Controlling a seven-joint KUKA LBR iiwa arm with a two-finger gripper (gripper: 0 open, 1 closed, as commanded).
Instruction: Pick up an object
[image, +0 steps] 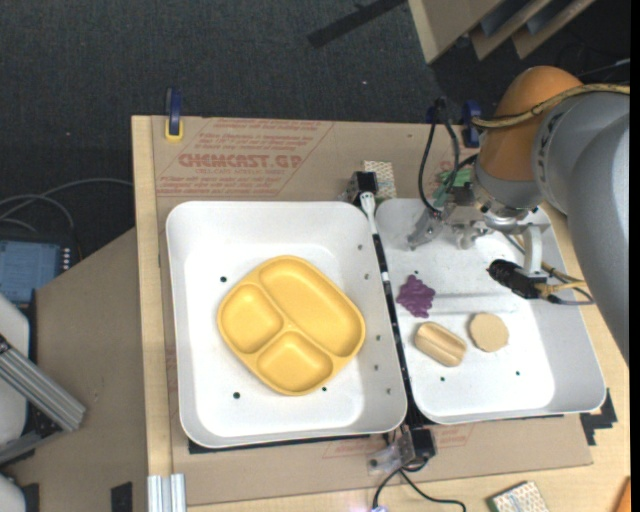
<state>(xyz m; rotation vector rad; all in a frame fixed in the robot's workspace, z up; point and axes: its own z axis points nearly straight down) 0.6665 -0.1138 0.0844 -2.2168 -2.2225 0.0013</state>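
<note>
1. the gripper (470, 222) hangs over the far part of the right bin (570, 385), well apart from the loose objects, so i judge it is waiting before a descent
2. the state of the fingers i cannot tell; they hold nothing visible
3. possible targets lie together near the middle of the right bin: a purple grape bunch (415, 294), a tan bread roll (440, 343), a round beige cookie (489, 332)
4. the yellow divided plate (290, 323) sits in the left bin (190, 300), on the worktop (250, 150)
</note>
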